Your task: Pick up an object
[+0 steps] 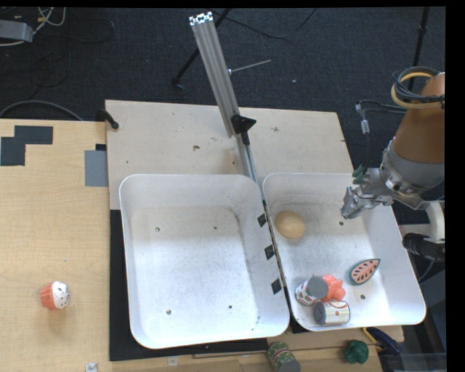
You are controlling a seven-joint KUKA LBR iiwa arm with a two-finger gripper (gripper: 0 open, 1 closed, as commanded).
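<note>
Round tan ball (290,224) lies in the right shallow white bin (407,287), left of and slightly below the grey two-finger gripper (351,207), apart from it. Finger state cannot be told. Flat watermelon-slice piece (364,271) lies below the gripper; orange-and-grey toy cluster (323,290) farther down, to its left.

no readable text, label, brand or number anywhere. only a black-and-white checker marker (201,18) at the top end of the slanted metal rail (221,80), without letters. printing on the small can (332,313) in the right bin (396,251) too small to make out.
</note>
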